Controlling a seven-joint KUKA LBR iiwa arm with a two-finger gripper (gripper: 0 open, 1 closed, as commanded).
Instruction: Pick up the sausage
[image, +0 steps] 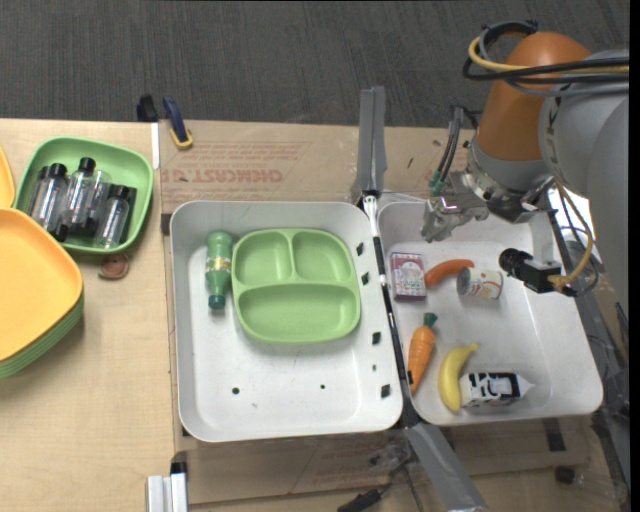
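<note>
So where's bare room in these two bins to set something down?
Left bin: a wide bare strip below the green tray. Right bin: a bare patch between the cup and the carton. It is crowded around the sausage.

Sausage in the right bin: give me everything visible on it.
The sausage is a small orange-red curved piece with a smooth, plastic-looking skin. It lies flat on the floor of the right bin, bowed upward, between the pink card pack and the small white cup. It seems close to both; contact is unclear. The tool hovers above-left, not on it.
</note>
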